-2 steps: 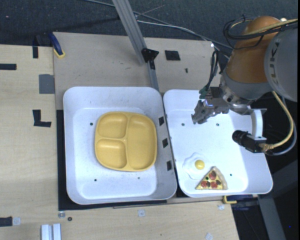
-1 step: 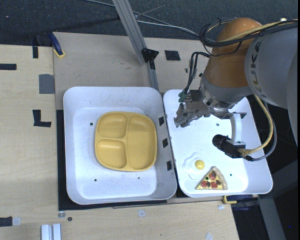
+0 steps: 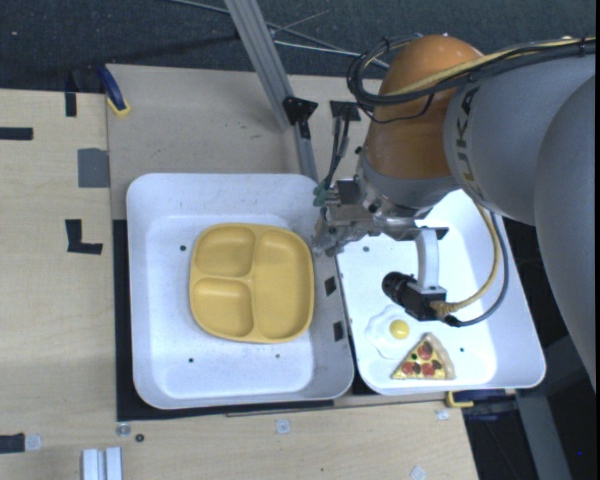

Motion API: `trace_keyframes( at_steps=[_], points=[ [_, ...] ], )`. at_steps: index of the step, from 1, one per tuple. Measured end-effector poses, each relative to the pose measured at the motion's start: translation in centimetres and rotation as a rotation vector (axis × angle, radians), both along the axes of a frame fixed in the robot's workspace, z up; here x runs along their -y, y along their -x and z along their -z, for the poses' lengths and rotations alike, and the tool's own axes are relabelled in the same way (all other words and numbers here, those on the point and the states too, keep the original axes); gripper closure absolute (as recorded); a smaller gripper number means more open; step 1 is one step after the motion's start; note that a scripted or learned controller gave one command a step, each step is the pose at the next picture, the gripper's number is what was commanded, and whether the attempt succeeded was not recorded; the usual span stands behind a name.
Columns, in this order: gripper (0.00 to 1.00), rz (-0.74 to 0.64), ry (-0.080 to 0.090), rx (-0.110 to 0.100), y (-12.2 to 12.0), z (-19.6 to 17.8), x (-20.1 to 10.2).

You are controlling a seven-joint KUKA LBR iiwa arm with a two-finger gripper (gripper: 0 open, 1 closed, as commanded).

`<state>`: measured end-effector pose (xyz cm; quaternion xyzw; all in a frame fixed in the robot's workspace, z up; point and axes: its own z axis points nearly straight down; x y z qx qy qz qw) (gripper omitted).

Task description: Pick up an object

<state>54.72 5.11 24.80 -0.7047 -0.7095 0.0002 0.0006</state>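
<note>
The left bin (image 3: 160, 268) holds a yellow divided plate (image 3: 251, 281) near its middle; the right bin (image 3: 500, 348) holds a toy fried egg (image 3: 392, 330) and a toy pizza slice (image 3: 424, 359) at its near side. The gripper (image 3: 332, 230) hangs over the bins' shared edge, far of the toys; whether it is wide or narrow I cannot tell.

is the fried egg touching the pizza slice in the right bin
Cannot tell. In the camera view the fried egg and pizza slice sit edge to edge, with no plain gap or overlap.
</note>
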Motion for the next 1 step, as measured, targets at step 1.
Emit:
trace_keyframes(
  at_steps=[1],
  points=[
    [1.00,0.000,0.000,-0.002,1.70,0.19,-4.95]
  ],
)
